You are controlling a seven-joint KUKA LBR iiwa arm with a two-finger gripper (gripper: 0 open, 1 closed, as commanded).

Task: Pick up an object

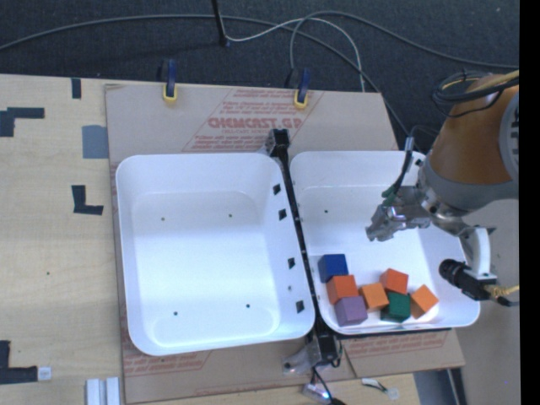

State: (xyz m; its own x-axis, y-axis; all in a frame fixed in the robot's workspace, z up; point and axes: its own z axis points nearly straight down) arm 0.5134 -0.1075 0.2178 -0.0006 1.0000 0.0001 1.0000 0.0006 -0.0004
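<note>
Blocks lie clustered in the right bin (354,171), below the claw (381,229) and toward the bin's near wall: a blue block (332,266), two orange blocks (342,288) (375,295) beside it, a purple block (350,310), a green block (395,307), a red-orange block (394,280) and another orange block (423,299). Claw hangs above the bin floor, apart from every block, nothing seen between its fingers; whether it is released or clenched cannot be told. Left bin (135,175) sits to the claw's left.
</note>
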